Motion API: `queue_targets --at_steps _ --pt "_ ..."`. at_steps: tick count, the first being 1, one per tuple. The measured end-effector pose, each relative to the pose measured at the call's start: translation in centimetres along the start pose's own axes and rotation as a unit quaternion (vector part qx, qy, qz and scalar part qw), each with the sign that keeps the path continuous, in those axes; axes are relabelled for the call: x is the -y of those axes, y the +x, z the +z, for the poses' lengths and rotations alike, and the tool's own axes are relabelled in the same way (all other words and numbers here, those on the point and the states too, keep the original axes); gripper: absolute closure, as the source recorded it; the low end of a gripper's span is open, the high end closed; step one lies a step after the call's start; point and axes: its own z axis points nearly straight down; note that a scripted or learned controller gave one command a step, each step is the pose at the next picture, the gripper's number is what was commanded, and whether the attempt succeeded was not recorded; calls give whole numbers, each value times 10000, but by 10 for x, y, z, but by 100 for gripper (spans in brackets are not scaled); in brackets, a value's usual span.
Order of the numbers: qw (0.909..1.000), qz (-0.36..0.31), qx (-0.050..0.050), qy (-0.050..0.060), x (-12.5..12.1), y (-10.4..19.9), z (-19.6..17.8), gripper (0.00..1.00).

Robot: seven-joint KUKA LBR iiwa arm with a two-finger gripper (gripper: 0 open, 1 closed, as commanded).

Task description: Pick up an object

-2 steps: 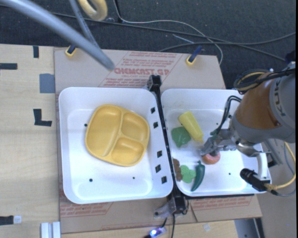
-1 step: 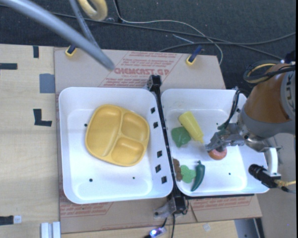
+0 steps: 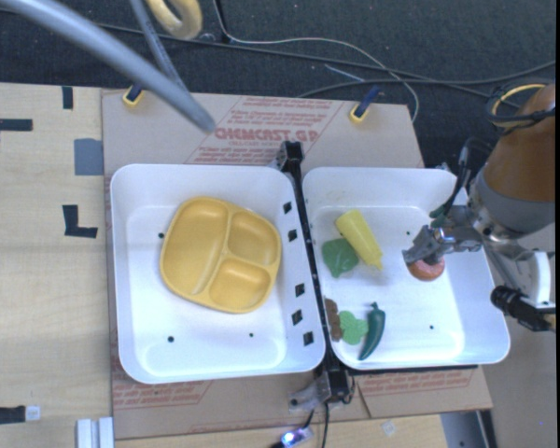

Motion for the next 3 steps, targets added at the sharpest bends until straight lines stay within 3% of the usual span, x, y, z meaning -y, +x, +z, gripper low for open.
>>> queue_targets --at_steps 1,3 --pt "10000 0 0 8 -10 -4 -48 100" --pt "10000 -25 -16 44 -2 110 -15 100"
